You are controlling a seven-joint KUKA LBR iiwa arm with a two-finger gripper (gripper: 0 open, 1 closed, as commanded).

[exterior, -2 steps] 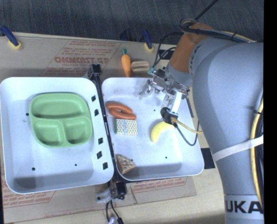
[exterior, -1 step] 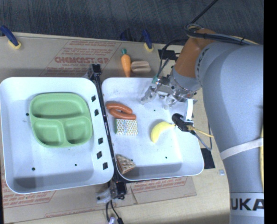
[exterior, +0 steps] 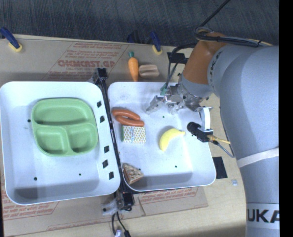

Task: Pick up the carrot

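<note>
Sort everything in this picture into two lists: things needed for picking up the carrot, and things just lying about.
Needed: carrot; gripper.

Lying about: bread roll; hot dog; banana; patterned block; toast slice; green tray; two white bins.

Counts: 2 white bins, left bin (exterior: 8,132) & right bin (exterior: 201,167). 1 green divided plate (exterior: 62,125), 3 compartments. 1 carrot (exterior: 132,68). 1 bun-like item (exterior: 148,71). 1 hot dog (exterior: 127,116). 1 patterned block (exterior: 133,134). 1 banana (exterior: 169,138). 1 sandwich wedge (exterior: 132,172). 2 blue clamps (exterior: 11,39), (exterior: 155,41). 1 robot arm (exterior: 245,112).
</note>
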